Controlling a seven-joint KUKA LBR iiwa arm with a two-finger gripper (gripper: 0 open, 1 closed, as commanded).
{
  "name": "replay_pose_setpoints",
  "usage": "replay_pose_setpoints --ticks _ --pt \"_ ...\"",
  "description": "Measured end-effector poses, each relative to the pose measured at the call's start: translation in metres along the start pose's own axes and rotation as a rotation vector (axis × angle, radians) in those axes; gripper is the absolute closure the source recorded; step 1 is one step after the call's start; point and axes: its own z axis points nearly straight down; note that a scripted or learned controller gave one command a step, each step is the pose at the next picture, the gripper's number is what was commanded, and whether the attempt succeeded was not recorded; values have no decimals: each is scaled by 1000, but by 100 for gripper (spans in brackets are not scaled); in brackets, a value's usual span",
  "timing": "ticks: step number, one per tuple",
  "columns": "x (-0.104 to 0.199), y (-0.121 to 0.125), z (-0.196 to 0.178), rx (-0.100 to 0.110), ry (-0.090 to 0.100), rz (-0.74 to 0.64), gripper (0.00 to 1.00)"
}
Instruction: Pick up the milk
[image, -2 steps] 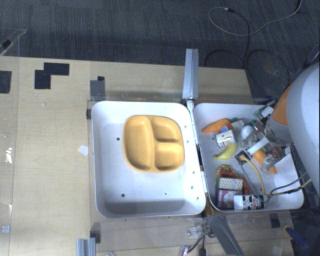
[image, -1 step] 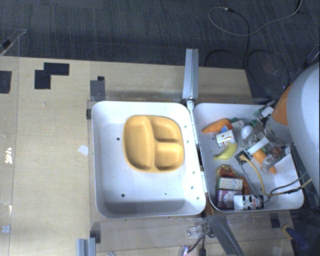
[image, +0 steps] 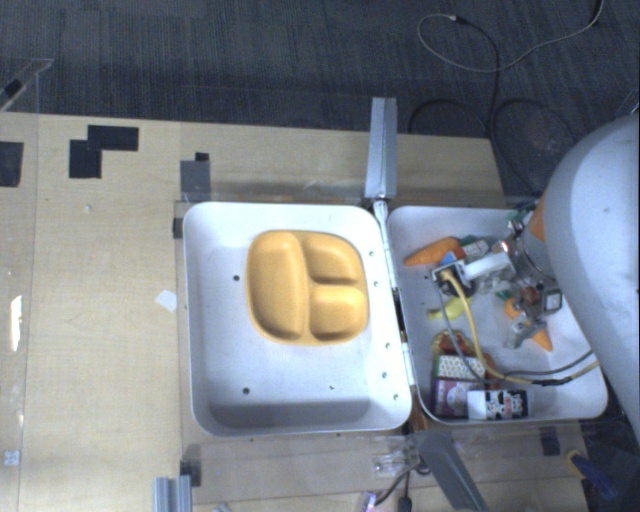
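The milk (image: 496, 404) is a small white carton with black patches. It lies on its side at the front edge of the right bin (image: 590, 400). My gripper (image: 524, 312) hangs over the middle of that bin, farther back than the milk and well apart from it. The grey arm (image: 595, 240) covers the bin's right side. I see nothing held in the gripper.
A dark red packet (image: 455, 368) lies just behind the milk. An orange carrot (image: 435, 252) sits at the bin's back left, and another orange piece (image: 541, 339) lies near the gripper. The left bin (image: 215, 330) holds a yellow divided tray (image: 305, 286).
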Motion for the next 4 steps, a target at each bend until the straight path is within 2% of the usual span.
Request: replay_pose_setpoints --ticks 1,2,3,4 --pt "2 -2 -11 0 2 -12 100" --pt "55 -75 -189 0 4 4 100" --pt "60 -37 -337 -2 4 -129 100" --pt "68 -64 -203 -1 1 -222 100"
